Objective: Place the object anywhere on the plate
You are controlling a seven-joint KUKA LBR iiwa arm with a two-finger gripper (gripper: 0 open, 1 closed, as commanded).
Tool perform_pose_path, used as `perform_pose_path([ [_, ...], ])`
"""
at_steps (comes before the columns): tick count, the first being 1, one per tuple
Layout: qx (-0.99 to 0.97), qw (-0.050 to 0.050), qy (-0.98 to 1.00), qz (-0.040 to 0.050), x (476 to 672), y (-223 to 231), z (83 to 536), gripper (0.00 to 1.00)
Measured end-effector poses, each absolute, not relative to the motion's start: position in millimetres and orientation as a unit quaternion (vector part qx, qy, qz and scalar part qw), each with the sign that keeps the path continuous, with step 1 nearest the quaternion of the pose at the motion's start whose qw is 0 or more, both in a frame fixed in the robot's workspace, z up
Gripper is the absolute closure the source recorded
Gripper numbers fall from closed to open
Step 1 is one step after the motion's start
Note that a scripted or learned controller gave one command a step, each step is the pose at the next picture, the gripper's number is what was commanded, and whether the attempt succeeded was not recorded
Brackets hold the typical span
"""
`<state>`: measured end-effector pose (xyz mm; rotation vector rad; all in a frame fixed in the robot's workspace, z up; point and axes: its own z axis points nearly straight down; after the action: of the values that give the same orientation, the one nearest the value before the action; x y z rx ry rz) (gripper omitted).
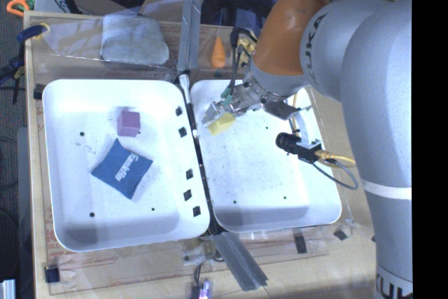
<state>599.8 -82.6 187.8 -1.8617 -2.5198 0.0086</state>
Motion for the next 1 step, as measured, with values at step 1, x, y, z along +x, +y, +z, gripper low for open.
perform_pose_path([
  [1,-0.629,0.003,-0.777,0.0025,654.3,-60.7,188.0,1.0],
])
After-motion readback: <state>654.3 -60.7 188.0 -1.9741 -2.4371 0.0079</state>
